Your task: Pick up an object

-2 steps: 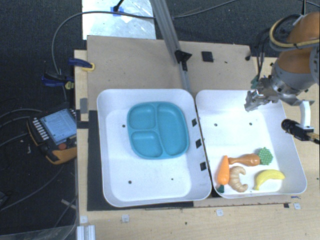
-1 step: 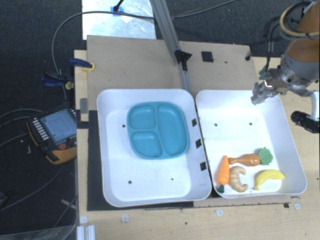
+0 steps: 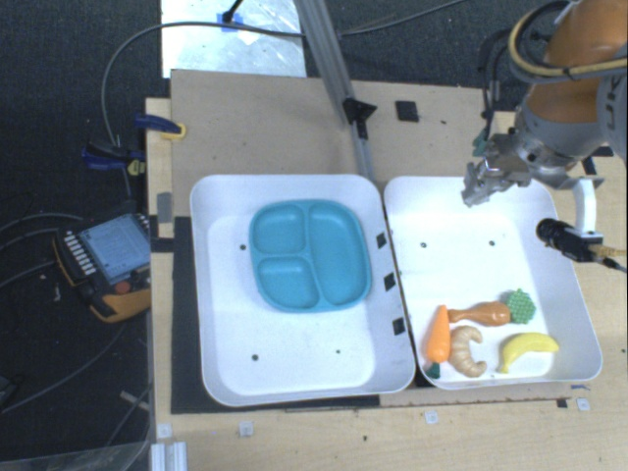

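Curved glossy plastic banana [image 3: 528,348], smooth-skinned

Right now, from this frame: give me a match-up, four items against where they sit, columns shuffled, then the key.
Items:
1. tray
2. banana
3. carrot
4. gripper

Places:
A. near right corner of the right bin
B. above the right bin's far edge
C. middle of the left bin
D. by the right bin's left wall, near end

Pairs: 1-C, 2-A, 3-D, 4-B
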`<state>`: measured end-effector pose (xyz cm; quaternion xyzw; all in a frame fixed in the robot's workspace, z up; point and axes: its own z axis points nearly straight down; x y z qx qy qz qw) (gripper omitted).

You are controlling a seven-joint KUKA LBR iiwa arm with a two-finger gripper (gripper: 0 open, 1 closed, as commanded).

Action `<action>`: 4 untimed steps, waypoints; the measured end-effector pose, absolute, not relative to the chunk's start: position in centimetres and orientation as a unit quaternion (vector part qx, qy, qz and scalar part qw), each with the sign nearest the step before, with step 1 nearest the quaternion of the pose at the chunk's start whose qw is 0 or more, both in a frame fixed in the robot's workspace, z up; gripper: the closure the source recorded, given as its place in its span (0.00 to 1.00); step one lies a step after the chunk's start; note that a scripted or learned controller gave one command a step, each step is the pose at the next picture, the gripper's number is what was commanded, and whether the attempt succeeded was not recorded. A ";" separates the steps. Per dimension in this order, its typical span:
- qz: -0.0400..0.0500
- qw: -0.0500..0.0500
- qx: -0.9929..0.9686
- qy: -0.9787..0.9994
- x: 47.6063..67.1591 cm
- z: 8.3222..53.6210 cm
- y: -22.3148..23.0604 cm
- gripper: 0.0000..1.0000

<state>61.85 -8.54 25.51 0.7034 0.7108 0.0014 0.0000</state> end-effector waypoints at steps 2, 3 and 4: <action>0.000 -0.001 0.704 0.710 58.2 23.5 0.7 1.00; 0.000 -0.001 0.704 0.711 56.7 22.4 5.7 1.00; 0.002 -0.001 0.703 0.711 55.9 23.5 10.9 1.00</action>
